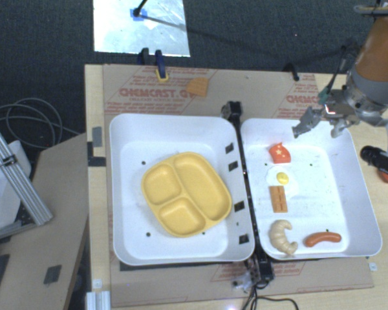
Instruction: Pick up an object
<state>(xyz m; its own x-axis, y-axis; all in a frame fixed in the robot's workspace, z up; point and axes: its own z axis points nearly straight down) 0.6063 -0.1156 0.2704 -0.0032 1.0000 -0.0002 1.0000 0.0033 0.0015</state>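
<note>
While the grey arm with its orange band (pixel 383 47) hangs over the far right corner of the right shallow white plastic bin (pixel 357 192), its two-finger gripper (pixel 320 123) sits above that bin's back rim with the fingers (pixel 304 124) spread apart and nothing between them. Bare white floor lies under the gripper and along the bin's right side, well apart from the toys.

Five small toy foods lie in a loose group toward this bin's left and front. A red strawberry-shaped piece (pixel 279 152) is nearest the gripper; just in front of it is a flat white fried egg with a yellow yolk (pixel 281 178), and touching or just beside that a ridged orange-brown rectangular cracker (pixel 279 199). Near the front rim rest a pale tan curved croissant (pixel 282 235) and, beside it, a glossy red-orange sausage (pixel 323 239), apart from each other.

The left white bin (pixel 126 237) holds a smooth yellow plastic tray with three rounded compartments (pixel 185 193), tilted askew near the centre, with open floor around it on every side. Both bins rest on brown printed cardboard (pixel 246 86) covering the bench.
</note>
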